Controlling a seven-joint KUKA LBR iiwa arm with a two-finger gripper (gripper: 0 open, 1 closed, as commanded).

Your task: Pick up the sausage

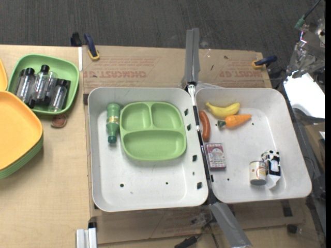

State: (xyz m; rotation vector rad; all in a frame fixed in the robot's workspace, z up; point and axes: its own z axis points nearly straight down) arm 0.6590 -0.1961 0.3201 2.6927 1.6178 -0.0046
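Sausage (205, 125) lies in the right bin (289, 138), hard against its left wall, long axis running away from me (banana (223, 108) and carrot (237, 121) just beside it). Jaws: I cannot tell their state.

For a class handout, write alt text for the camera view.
A reddish-brown sausage lies at the right white bin's left edge, beside a yellow banana and orange carrot; the left white bin holds a green divided plate.
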